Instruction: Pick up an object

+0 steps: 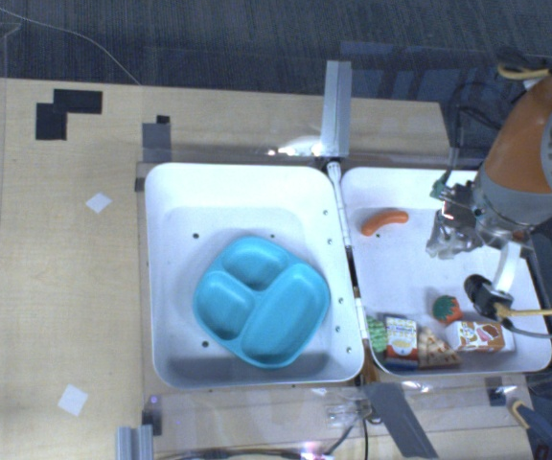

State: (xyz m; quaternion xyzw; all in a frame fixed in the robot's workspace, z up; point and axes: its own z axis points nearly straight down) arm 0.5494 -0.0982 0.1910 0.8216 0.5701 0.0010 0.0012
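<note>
Along the near edge of the right bin point(535, 357) a row of small packets is seen: a green one point(378, 334), a carton point(402, 338), a snack pack point(437, 347) and a red-and-white box point(475, 335), with a small red-and-green fruit point(446, 307) just beyond them. An orange sausage point(384, 221) lies alone toward the far left of that bin. The pincer point(446, 241) hangs over the bin's middle, right of the sausage and apart from it; whether it is spread or pressed together cannot be told, and nothing is seen pinched. The left bin point(175, 199) carries a blue divided tray point(261, 300). The sausage is judged the easiest pick, being isolated; the pincer is best centred over it and lowered straight down.
</note>
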